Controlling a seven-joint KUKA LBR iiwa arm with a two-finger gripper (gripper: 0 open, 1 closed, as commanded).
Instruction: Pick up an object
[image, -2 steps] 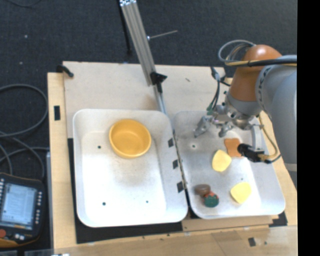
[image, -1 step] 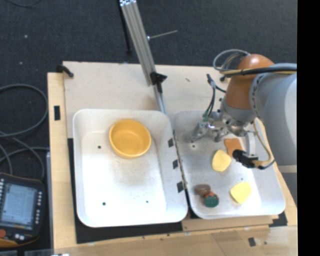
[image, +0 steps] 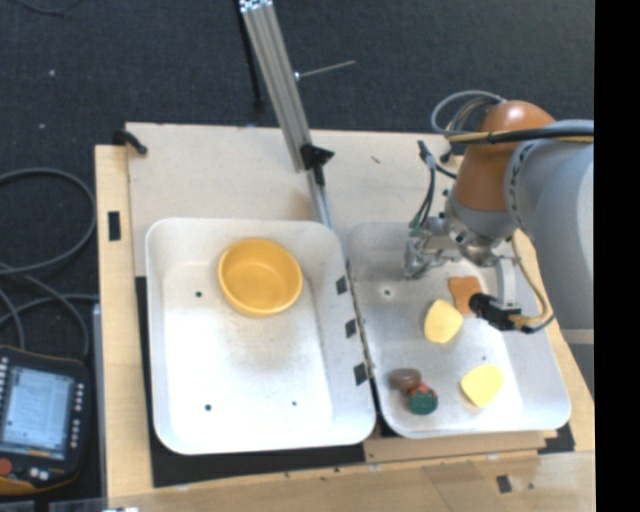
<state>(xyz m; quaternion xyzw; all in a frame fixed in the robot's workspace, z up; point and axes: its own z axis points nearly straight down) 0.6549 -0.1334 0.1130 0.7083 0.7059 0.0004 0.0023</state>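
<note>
Plainly my end effector (image: 418, 262), whose state I cannot tell, hovers over the back of the right-hand shallow white plastic bin (image: 385, 250), near the pale yellow rounded foam-like lump (image: 443, 322) mid-bin, which I judge light, soft, unbreakable, best pinched across its narrower width.

A grey arm with an orange band reaches over the right bin (image: 530, 400), its gripper (image: 418, 262) low near the bin's far edge. Two yellow pieces (image: 443, 322), an orange block (image: 463, 291) and a green-and-brown object (image: 422, 399) lie there; a yellow bowl (image: 260, 276) sits in the left bin (image: 180, 400).
</note>
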